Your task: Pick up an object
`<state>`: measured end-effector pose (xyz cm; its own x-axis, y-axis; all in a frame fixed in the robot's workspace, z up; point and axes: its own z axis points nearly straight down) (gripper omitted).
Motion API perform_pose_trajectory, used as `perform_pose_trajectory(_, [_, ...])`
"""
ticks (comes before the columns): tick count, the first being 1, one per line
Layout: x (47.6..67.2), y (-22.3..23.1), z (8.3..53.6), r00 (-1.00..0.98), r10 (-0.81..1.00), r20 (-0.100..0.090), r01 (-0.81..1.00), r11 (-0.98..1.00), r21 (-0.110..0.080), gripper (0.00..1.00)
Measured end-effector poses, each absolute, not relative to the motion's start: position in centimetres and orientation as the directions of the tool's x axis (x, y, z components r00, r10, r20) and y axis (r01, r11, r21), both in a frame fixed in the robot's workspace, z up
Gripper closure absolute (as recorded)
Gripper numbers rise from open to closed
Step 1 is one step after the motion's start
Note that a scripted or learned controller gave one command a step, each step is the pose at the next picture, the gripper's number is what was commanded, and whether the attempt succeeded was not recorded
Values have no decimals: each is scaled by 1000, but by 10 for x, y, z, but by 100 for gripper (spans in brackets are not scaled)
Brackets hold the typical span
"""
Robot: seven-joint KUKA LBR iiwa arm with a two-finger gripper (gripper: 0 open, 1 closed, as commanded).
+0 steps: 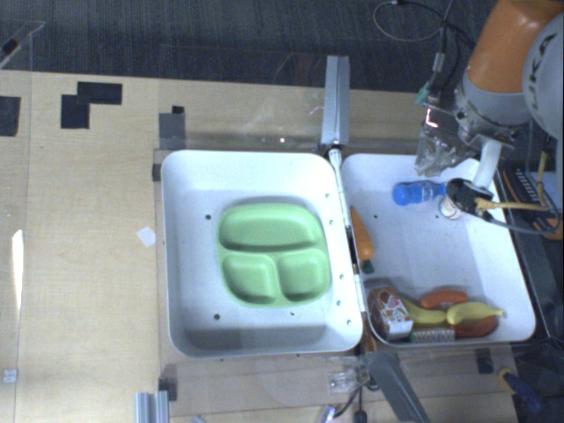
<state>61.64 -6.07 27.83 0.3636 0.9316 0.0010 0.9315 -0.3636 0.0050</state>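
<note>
A wooden counter (pixel 79 263) fills the left of the frame, marked with black blocks at upper left. Right of it, the left bin (pixel 189 324) holds a green divided tray (pixel 274 252) lying flat at its centre. A metal rail (pixel 336 104) runs down to the seam between the two bins.

In the right bin (pixel 493 263), an orange, carrot-like piece (pixel 361 236) lies along the left wall. At lower centre right of the frame a small printed packet (pixel 390 312) sits beside a cluster of toy food: a yellow banana (pixel 458 313) between two reddish pieces; the packet's printing is too small to read. Near the bin's upper edge a blue bottle-like object (pixel 414 192) lies on its side, the likeliest target.

At upper right the grey arm with its orange band (pixel 507 20) reaches in, its pincer (pixel 438 155) hanging just above the blue object; whether it is parted or closed cannot be made out, and nothing is seen held. A few dark letters on the arm's casing at the frame's right edge are cut off and unreadable.

The step in hand appears to be the approach. The next move would call for lowering squarely over the blue object and closing on its round body, which may roll.
</note>
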Motion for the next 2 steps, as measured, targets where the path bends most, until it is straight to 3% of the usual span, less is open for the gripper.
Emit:
perform_pose_trajectory(1, [668, -81, 314, 541, 841, 2, 841, -541, 5, 100])
perform_pose_trajectory(2, [669, -23, 358, 622, 783, 3, 783, -622, 4, 100])
